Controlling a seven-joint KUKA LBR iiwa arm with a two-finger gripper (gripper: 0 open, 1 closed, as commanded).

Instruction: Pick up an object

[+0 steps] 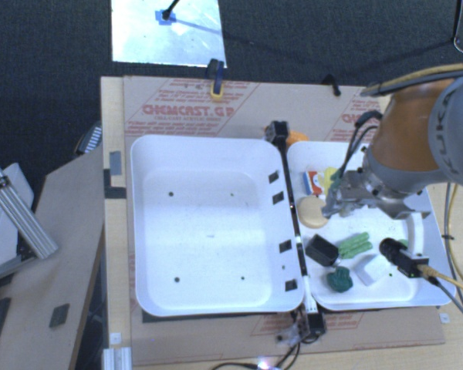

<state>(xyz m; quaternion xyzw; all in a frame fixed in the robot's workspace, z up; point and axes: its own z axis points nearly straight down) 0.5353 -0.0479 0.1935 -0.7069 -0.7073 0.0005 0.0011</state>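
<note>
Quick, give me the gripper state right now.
Gripper: down in the right bin over the cream round object; open or closed cannot be told.

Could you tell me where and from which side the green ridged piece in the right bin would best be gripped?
Probably across the middle of the green piece, from straight above. It lies flat and long, slanting up to the right, so its narrow width should fit between fingers. The black block sits close at its lower-left end; keep the pincer off that end.

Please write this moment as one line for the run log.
arm: over right bin | gripper: low, near beige round object | grasp: not seen | nearby: black block, green ridged piece, dark green lump
</note>
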